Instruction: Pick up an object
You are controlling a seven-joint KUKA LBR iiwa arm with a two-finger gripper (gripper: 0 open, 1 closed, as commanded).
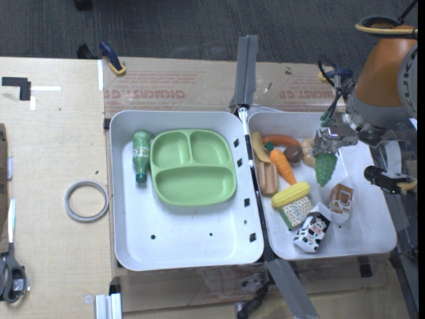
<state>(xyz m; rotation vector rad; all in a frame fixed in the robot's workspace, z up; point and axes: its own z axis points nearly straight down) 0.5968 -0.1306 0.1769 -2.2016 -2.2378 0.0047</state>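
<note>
I see the hand (327,146) over the right bin (375,234), with a green grape bunch (325,167) hanging between its fingers above the bin floor. Below it in that bin lie a carrot (284,167), a corn cob (291,194), a hot dog (267,177), a sausage (281,139), a small carton (340,202) and a cow-patterned carton (311,232). In the left bin (186,244) I see a green divided plate (193,167) with a green bottle (141,155) just beside it, and a tape ring (86,200) lies on the worktop (50,145).
</note>
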